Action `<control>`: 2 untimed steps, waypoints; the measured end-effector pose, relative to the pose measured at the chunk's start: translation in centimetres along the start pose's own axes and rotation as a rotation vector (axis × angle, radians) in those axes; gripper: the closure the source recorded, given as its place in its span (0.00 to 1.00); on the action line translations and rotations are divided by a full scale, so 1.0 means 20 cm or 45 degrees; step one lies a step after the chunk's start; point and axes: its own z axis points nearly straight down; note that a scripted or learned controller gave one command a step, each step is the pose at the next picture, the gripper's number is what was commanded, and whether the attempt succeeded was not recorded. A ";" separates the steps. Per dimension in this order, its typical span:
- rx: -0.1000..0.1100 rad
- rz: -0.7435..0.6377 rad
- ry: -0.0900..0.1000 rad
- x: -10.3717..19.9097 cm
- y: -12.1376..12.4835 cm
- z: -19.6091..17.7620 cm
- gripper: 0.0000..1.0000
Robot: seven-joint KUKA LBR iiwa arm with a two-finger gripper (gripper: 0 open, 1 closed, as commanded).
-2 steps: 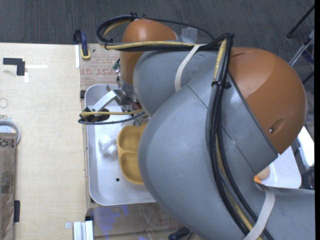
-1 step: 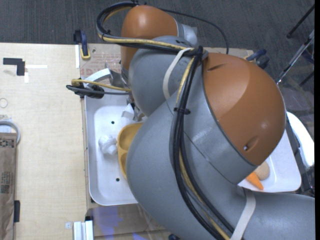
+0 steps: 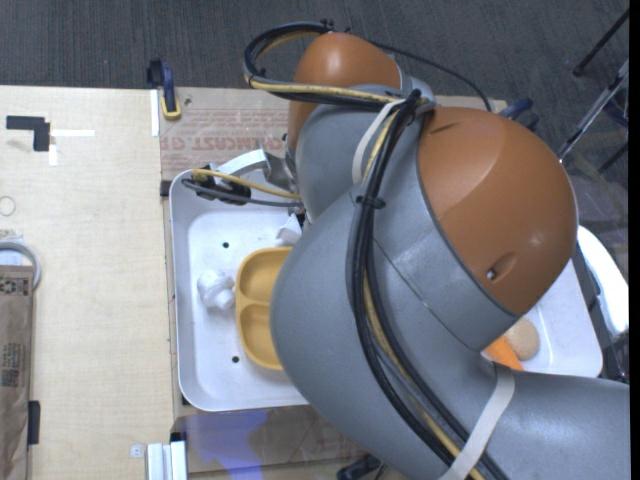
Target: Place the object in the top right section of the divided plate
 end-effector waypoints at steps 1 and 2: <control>-0.004 0.000 0.000 0.00 0.01 0.00 0.00; -0.005 -0.181 -0.030 0.01 0.06 -0.11 0.00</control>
